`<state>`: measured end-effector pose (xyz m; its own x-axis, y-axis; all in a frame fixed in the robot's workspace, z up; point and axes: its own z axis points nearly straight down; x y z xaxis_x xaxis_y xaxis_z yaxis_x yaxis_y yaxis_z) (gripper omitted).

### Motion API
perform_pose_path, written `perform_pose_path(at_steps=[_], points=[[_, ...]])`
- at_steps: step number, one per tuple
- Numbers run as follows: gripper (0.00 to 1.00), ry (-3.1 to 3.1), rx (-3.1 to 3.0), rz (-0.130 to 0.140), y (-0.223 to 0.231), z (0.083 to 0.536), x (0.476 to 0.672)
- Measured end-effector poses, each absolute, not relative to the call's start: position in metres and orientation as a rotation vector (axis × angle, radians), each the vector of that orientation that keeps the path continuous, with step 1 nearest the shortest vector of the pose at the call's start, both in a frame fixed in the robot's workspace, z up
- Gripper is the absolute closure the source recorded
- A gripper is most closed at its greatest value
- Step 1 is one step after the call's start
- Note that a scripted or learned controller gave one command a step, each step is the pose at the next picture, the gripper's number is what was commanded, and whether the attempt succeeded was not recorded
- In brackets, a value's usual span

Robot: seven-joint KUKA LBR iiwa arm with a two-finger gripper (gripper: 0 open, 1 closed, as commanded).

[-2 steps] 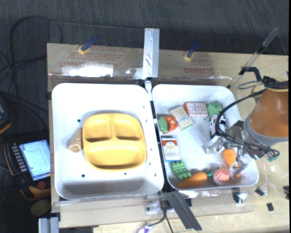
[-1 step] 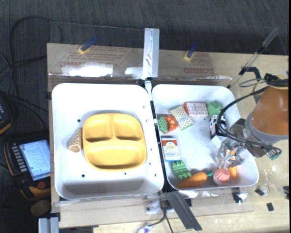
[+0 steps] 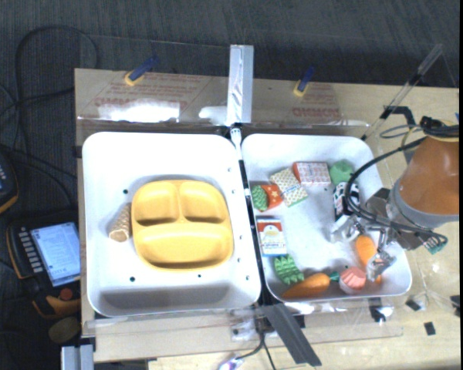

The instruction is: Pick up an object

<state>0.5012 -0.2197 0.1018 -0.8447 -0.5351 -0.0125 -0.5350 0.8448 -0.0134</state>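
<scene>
So the claw (image 3: pixel 364 247) is down inside the right bin (image 3: pixel 324 146), near its far right corner, fingers spread with a small orange thing (image 3: pixel 364 250) sitting right between them. Can't honestly tell if it's squeezing yet, looks more like it's straddling it, so I'd call it open. Just below the claw there's a pink piece (image 3: pixel 353 279), and off to its lower left a carrot (image 3: pixel 306 285) and a green block (image 3: pixel 287 267). The yellow tray (image 3: pixel 182 223) is way over in the other bin. Looks like the grab step to me: next it needs to close on that orange thing and lift straight up without bumping the bin wall.
</scene>
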Motion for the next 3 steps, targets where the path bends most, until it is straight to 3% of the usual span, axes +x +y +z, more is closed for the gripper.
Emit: perform_pose_path(at_steps=[3], points=[[0.0,3.022,-0.814,-0.014,-0.207,0.091,0.5]])
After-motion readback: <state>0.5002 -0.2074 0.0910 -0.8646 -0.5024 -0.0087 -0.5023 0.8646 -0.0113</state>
